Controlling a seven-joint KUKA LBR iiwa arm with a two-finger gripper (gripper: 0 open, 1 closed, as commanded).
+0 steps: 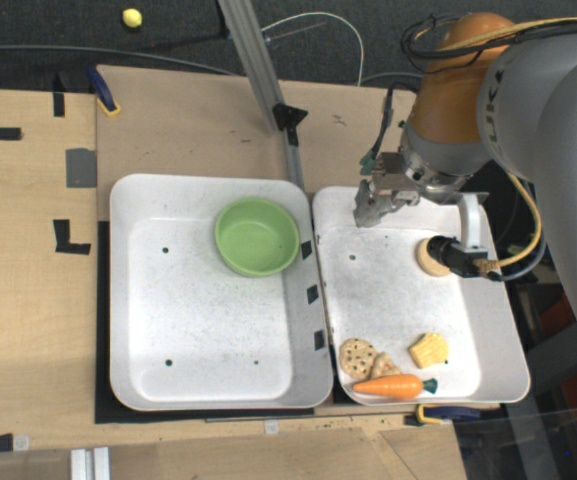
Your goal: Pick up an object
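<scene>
Right bin, near corner, four items in a loose cluster:

- Carrot: orange, green stub at its right end, lying flat along the near wall.
- Cookie: round, speckled brown, just left of and above the carrot, close to the bin's left wall.
- Yellow wedge: cheese-like, just above the carrot's right end, slightly apart from the cookie.
- Tan round item: near the right wall, partly hidden by a black fitting on the arm.

We read no brand, label or writing on any item.

Gripper: poised over the far-left corner of the right bin, well apart from the cluster. We cannot tell how its fingers stand; we see nothing held.

Open room: the middle of the right bin's floor lies bare between gripper and cluster.

Left bin: one green bowl, upright, toward the far-right part; the rest is open floor.

Beyond the bench: a small yellow ball on the dark floor.
</scene>
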